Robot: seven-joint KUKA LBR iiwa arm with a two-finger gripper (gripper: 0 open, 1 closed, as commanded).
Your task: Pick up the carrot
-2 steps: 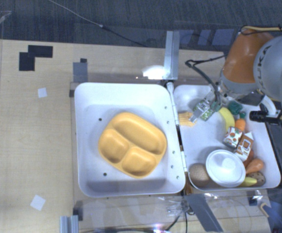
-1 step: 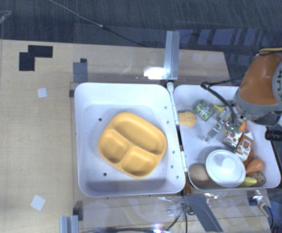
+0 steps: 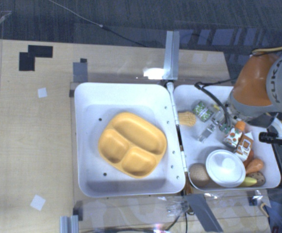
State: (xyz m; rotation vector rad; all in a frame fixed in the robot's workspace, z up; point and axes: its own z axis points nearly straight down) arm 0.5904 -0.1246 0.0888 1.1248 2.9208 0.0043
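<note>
Pale wooden bench [image 3: 29, 144], dark carpeted floor [image 3: 107, 8] beyond, black patches [image 3: 34, 56], bright glare spot [image 3: 154, 74]

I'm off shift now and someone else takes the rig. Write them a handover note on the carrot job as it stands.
Gripper: low in the right bin, over its upper middle; whether open or shut can't be told. Nothing seen held.
Carrot: lying at the right bin's lower right, beside the white bowl and just below the carton.
Left bin: holds the yellow tray.
Done: arm is in the right bin.
Left: move to the carrot, grasp it, lift it.
</note>
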